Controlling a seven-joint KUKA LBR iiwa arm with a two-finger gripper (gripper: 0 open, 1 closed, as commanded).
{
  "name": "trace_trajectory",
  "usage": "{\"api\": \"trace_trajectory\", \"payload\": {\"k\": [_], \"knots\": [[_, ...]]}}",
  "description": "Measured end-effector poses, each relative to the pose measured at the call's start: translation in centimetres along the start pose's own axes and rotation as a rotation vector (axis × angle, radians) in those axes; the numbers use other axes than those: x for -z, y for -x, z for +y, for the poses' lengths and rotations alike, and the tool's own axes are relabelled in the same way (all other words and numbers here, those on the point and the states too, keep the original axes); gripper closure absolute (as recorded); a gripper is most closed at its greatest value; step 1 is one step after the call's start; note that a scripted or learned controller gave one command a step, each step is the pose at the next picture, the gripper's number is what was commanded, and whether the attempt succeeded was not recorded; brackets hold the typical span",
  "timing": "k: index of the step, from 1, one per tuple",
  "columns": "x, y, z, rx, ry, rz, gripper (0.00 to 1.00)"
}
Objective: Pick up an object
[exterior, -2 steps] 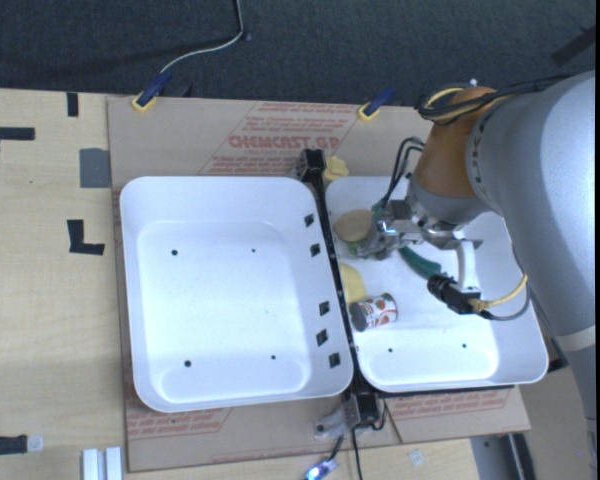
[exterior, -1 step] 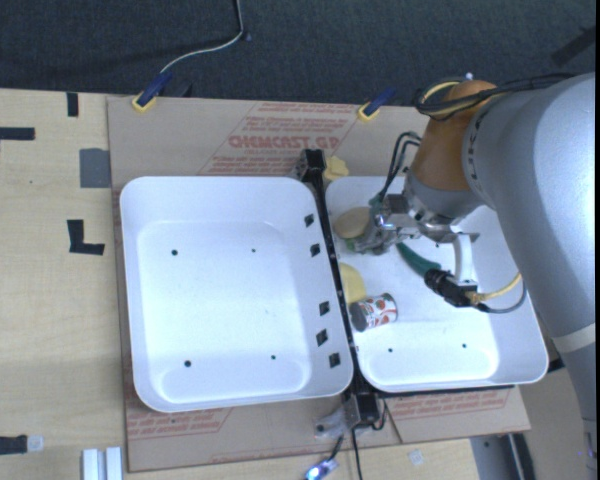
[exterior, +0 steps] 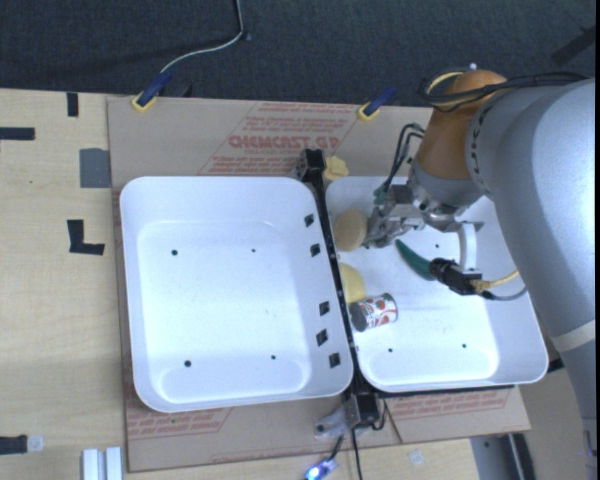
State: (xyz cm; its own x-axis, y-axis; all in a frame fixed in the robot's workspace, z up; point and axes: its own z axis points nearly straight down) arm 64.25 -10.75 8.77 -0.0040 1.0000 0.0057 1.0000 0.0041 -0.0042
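My gripper (exterior: 378,230) reaches down into the right bin (exterior: 450,363) near its upper left part, beside a tan rounded object (exterior: 349,230) lying against the divider. A yellowish rounded object (exterior: 352,283) lies lower along the divider. Just below it a small can with a red and white label (exterior: 374,313) lies on its side. A green object (exterior: 416,259) lies to the right of the gripper. The fingertips are hidden behind the wrist, and nothing shows between them.
The left bin (exterior: 220,288) is next to the right one, parted by a black clipped divider (exterior: 325,268). The arm's grey body (exterior: 540,198) covers the right bin's right side. A cable with a black and yellow connector (exterior: 458,276) hangs over that bin.
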Motion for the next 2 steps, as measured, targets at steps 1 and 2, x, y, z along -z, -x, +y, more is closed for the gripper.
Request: {"api": "trace_trajectory", "payload": {"k": [1, 2], "knots": [[10.4, -11.9, 2.9, 0.01, 0.017, -0.001, 1.0], [10.4, -20.2, 2.6, 0.005, 0.004, -0.003, 1.0]]}}
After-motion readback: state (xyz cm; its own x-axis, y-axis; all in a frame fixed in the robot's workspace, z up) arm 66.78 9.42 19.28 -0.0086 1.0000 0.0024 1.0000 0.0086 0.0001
